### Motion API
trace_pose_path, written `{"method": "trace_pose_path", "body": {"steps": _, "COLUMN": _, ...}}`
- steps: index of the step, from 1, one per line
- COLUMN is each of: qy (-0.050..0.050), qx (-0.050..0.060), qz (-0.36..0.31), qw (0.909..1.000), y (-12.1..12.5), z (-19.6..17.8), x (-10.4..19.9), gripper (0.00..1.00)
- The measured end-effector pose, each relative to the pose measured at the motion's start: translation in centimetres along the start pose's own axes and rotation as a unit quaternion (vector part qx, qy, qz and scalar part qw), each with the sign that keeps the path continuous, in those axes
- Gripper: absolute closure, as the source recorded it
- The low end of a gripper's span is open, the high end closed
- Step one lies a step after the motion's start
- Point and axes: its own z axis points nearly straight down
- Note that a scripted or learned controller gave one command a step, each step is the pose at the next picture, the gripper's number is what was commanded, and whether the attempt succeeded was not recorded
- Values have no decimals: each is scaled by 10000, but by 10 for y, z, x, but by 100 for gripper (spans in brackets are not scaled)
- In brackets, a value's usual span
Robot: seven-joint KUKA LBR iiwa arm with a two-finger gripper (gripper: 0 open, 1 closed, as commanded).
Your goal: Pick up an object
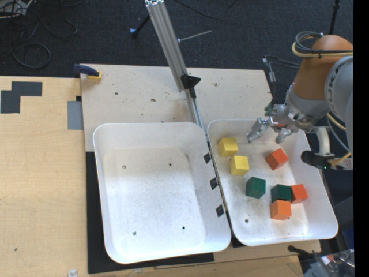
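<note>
So far I had nothing lifted: the gripper (pixel 270 129) hung with fingers apart and empty near the right bin's (pixel 323 227) far edge, while the nearest orange cube (pixel 277 158) lay just beside it, ungrasped

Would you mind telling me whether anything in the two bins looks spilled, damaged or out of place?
Nothing stands out. All seven blocks lie inside the right bin: two yellow blocks, two green blocks and three orange blocks. One orange block touches a green one. The gripper hovers above the bin's far end.
</note>
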Motion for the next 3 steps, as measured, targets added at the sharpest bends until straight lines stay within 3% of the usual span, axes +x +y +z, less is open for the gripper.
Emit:
{"method": "trace_pose_path", "body": {"steps": 1, "qy": 2, "qx": 2, "qz": 19, "qw": 10000, "y": -10, "z": 59, "x": 6, "gripper": 0}}
{"method": "trace_pose_path", "body": {"steps": 2, "qy": -6, "qx": -26, "qz": 23, "qw": 10000, "y": -8, "z": 45, "x": 5, "gripper": 100}}
{"method": "trace_pose_path", "body": {"steps": 3, "qy": -15, "qx": -67, "qz": 19, "qw": 10000, "y": -3, "z": -19, "x": 2, "gripper": 100}}
